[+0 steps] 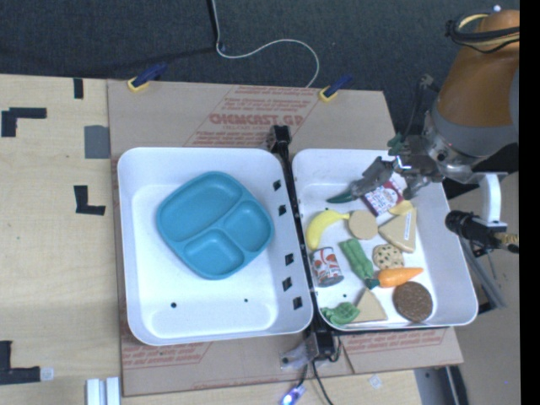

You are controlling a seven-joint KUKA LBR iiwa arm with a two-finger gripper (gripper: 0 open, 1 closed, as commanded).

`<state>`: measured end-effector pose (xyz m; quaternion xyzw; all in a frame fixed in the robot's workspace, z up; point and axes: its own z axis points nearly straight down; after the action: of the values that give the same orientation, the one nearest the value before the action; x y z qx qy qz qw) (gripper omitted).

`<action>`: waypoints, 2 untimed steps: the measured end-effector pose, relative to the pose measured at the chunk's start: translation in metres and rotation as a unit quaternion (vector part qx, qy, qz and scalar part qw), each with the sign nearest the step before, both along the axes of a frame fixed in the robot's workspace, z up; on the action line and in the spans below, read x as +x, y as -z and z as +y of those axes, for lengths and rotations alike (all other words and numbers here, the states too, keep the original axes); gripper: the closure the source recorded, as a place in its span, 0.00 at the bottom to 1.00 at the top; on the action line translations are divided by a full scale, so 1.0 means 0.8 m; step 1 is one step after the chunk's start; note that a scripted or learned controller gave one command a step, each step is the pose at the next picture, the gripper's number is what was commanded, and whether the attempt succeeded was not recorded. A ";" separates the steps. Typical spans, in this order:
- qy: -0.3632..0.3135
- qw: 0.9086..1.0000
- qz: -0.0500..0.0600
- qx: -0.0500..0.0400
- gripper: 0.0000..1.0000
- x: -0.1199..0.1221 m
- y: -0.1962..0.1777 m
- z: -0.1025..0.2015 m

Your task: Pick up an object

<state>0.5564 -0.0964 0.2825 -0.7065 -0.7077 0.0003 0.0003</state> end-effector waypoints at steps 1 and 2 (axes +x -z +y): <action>-0.003 1.000 -0.006 0.000 0.00 -0.041 -0.162 0.063; -0.001 1.000 0.000 0.000 1.00 -0.040 -0.165 0.061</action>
<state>0.5245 -0.0479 0.4149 -0.7060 -0.7083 0.0003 0.0000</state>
